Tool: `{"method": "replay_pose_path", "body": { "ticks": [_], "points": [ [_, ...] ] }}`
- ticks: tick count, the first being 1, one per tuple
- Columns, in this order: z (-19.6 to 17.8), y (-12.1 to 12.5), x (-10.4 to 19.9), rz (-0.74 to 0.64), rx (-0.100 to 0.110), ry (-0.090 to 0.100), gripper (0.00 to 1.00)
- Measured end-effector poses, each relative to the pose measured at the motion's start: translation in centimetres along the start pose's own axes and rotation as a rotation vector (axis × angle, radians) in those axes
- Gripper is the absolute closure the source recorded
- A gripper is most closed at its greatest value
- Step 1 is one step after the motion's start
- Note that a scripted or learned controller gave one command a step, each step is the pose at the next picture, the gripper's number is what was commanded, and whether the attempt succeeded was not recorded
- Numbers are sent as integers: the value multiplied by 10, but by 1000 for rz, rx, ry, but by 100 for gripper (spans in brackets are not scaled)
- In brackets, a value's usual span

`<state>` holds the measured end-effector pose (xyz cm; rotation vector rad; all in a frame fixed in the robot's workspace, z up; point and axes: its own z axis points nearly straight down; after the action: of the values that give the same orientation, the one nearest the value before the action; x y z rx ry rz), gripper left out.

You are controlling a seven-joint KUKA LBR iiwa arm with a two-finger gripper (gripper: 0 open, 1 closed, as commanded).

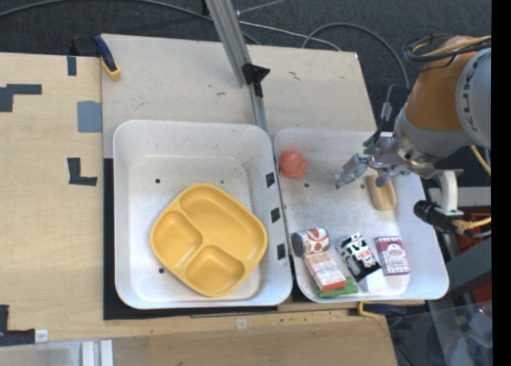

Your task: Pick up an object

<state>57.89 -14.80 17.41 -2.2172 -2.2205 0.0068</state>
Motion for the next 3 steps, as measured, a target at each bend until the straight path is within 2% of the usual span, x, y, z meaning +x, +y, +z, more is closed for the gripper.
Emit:
{"method": "replay_pose_path", "body": {
  "ticks": [1,2,3],
  "points": [
    [44,-4,1,0,1,0,0],
    [32,-3,2,-2,-3,1,100],
    [-14,-8,7,0,-9,0,100]
  ]
}}
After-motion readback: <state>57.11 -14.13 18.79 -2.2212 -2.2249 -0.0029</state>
